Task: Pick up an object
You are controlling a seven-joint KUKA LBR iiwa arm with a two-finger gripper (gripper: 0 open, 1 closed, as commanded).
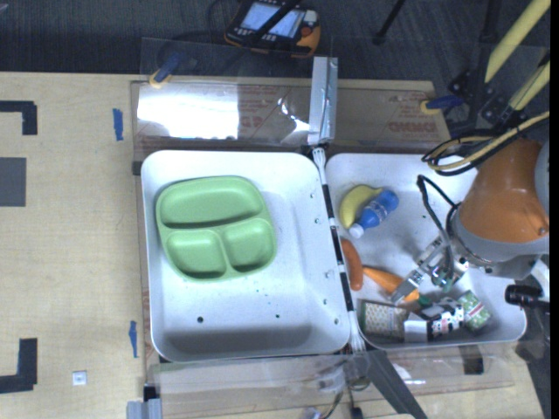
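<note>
My gripper (425, 278) hangs low over the right bin (410, 168), toward its front right, with the arm's orange band (507, 203) above it. Just left of the gripper lie an orange carrot-like piece (382, 278) and a longer red-orange one (351, 264). Below it sit a grey grater-like item (380, 318), a small black-and-white bottle (442, 323) and a green patterned item (472, 309). Farther back rest a yellow object (356, 201) and a blue bottle (376, 211) with a white cap. The gripper's tips are close to the clutter, and no object shows clearly between them.
The left bin (288, 312) holds a green divided plate (216, 225) at its back left. A raised ridge (336, 243) separates the two bins. Black cables (437, 195) loop over the right bin's back right. Wooden bench surface (61, 234) lies to the left.
</note>
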